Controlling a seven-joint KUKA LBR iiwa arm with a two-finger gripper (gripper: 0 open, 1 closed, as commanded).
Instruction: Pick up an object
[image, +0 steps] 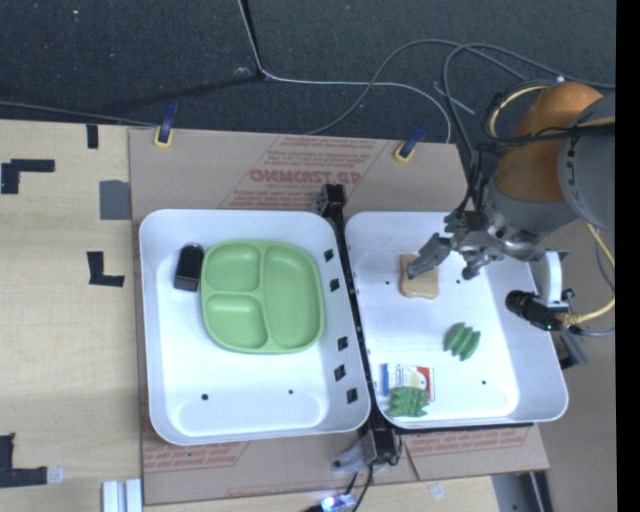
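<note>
Down at the near edge of the right bin (520, 400) lie a small white packet (408, 379) with red and blue print and, touching its near side, a leafy green piece (408, 402). Farther in, toward the bin's middle right, sits a ribbed green item (462, 341), well apart from the packet.

At the far left part of that bin rests a tan, bread-like piece (420, 281). The tool (452, 256) hangs over it: one dark finger slants down to the left and its tip meets or overlaps the far edge of the tan piece, while the other finger points down on the right, clear of it. The fingers stand spread apart, released, with nothing between them. Whether the left fingertip actually touches the piece or only hovers above it cannot be told from this angle.

Behind the tool, the grey arm (590, 180) with its orange band enters from the right, cables looping over it.

The left bin (160, 380) holds a green divided plate (263, 297) with three compartments, set toward the far middle. A small black block (189, 267) lies just beside the plate's left rim.

Both bins sit on a brown cardboard sheet (290, 170) laid over the wooden surface (60, 330), clipped at its far edge.
</note>
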